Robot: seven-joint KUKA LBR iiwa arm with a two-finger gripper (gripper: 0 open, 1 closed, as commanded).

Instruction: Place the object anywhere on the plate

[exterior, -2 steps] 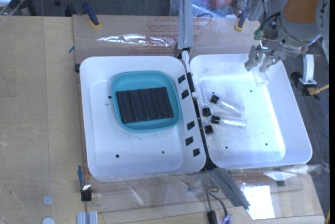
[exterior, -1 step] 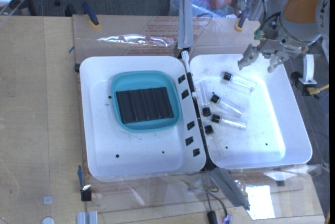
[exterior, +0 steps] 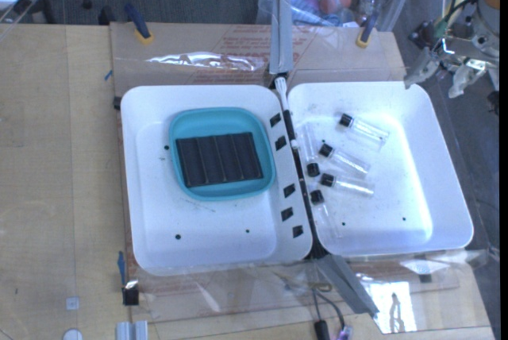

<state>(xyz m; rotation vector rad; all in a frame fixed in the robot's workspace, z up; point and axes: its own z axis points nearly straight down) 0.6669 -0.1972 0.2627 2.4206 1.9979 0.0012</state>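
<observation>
Near edge of the bench point(exterior: 48, 251): pale wood, with clear tape and a dark cable in front of the two bins.
Right white bin point(exterior: 444, 211): holds several clear plastic vials with black caps, lying on their sides towards its left half.
Nearest vial point(exterior: 346, 185): cap to the left, body pointing right, well apart from the bin wall.
Middle vial point(exterior: 343, 158): just beyond it, lying at a slant.
Far vial point(exterior: 363, 129): cap up-left, the most isolated of them.
Handling, as I judge: light, stiff, smooth and round, so apt to roll or slip; best taken across the body's middle, jaws square to its length.
Left white bin point(exterior: 151, 243): carries the teal rounded-square plate point(exterior: 221, 153) with a dark ribbed insert.
Gripper point(exterior: 448, 64): beyond the right bin's far right corner, above the rim; I cannot tell how the jaws stand or whether they hold anything.
</observation>
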